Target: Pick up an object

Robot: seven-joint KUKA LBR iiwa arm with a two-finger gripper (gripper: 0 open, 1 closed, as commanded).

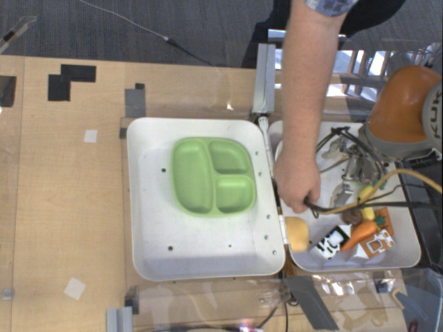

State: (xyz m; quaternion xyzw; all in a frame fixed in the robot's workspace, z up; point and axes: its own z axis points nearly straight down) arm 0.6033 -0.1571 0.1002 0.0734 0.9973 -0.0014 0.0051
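Wooden surface [62,206], green tray [212,176] mid-left bin, someone's arm [308,102] reaching into my right bin [408,258], so my hand [356,185] waits, grip unreadable.

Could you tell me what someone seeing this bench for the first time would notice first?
A person's bare forearm and hand reach down from the top into the right bin, near its left wall. In the left bin lies a green divided plate, the brightest thing there. At the right bin's near end sit a yellow round object and an orange carrot-like toy, below the arm's orange band.
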